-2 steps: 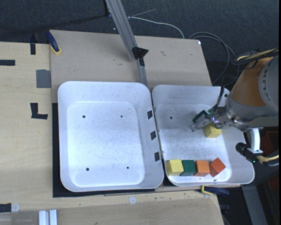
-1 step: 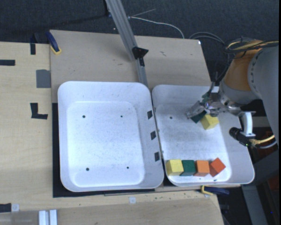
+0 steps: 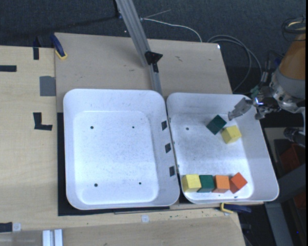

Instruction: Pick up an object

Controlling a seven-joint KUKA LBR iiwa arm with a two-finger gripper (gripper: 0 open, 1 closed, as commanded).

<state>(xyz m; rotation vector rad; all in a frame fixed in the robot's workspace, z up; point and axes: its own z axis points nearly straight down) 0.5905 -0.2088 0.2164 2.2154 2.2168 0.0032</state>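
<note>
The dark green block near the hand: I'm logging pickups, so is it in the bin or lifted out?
In the bin. The dark green block rests on the right bin floor beside a yellow block.

The arm on the right side of the frame is mostly cut off by the edge, so you get the orange band and a bit of grey wrist. The gripper is a small blurry grey shape over the right bin's upper right corner, and I honestly can't make out its tips. The metal pole runs out of the top of the frame. The counter gets chopped off at the left and bottom edges. The black marks on it at the left are too small to read.
</note>
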